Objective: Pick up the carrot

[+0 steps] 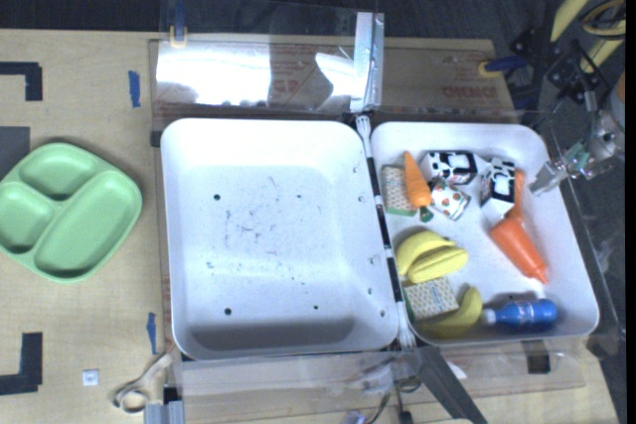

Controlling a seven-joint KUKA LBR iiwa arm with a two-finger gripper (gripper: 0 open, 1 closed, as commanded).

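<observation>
Carrot (520, 244) lies lower left of the gripper (574, 161), its long axis running upper left to lower right; finger spread seems unreadable here.

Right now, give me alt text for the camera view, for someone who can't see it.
The right white bin holds an orange carrot amid bananas, a blue bottle and other toys, while the gripper hangs over the bin's right rim, apart from the carrot. The left white bin sits beside it, and a green divided plate lies on the bench at far left.
</observation>
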